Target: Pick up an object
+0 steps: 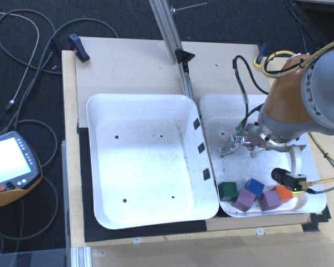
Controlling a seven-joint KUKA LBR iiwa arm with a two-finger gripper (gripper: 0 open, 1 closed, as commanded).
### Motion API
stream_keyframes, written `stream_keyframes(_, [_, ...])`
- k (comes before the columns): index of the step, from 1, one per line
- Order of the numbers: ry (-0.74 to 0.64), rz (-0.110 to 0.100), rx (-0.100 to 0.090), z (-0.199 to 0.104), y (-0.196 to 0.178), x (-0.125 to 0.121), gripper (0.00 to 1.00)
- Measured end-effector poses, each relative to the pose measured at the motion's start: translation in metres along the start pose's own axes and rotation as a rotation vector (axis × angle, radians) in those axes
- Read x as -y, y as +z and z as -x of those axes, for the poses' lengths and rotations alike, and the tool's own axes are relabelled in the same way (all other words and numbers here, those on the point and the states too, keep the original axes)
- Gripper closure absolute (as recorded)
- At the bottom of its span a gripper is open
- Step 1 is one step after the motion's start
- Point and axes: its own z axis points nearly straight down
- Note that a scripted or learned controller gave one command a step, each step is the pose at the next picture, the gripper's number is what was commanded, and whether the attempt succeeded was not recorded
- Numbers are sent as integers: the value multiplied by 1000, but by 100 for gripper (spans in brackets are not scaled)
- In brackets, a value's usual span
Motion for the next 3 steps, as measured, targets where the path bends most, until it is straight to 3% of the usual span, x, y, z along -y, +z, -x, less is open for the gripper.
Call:
stream_keyframes(1, [-7, 24, 3, -6, -172, -41, 0])
stream_keyframes(2, [-1, 5, 0, 26, -124, 0, 0])
stream_keyframes(3, [-10, 17, 1, -4, -127, -46, 0])
